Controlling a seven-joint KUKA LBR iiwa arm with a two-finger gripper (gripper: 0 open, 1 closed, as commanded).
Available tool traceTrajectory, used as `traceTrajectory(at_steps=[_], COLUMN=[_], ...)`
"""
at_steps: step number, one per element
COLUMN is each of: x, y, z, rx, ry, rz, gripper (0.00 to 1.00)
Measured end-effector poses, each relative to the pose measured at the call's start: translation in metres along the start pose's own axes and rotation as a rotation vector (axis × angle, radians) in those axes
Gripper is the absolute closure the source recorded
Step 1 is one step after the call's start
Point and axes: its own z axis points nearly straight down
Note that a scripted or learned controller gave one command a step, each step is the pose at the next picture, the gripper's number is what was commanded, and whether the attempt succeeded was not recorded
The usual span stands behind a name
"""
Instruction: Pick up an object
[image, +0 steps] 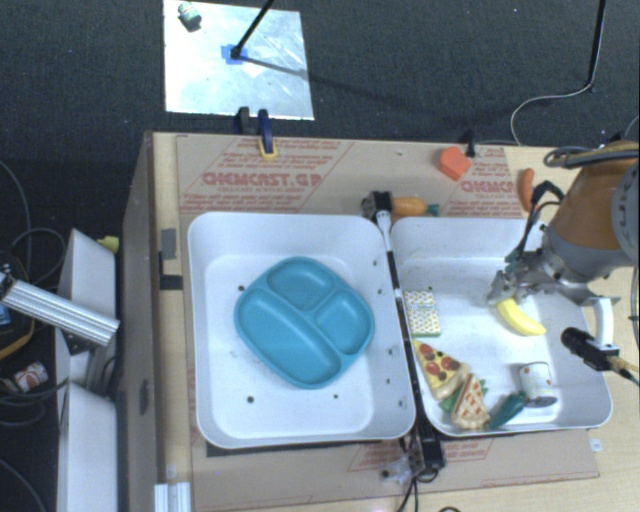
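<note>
Pizza slice (447, 372) near front | end effector (510, 291) touching banana (521, 317) | grip unclear

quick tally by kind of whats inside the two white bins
divided plate: 1
banana: 1
pizza slice: 1
sandwich: 1
checkered sponge: 1
small cup: 1
green utensil: 1
total: 7

A grey arm (585, 250) with an orange band (600, 205), black cables and a metallic gripper (510, 288).
</note>
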Motion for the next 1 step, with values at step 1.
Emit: traceTrajectory(at_steps=[1], x=[0.0548], y=[0.0002], z=[0.0111], rx=[0.003], ry=[0.002], rz=[-0.002], gripper=[1.00])
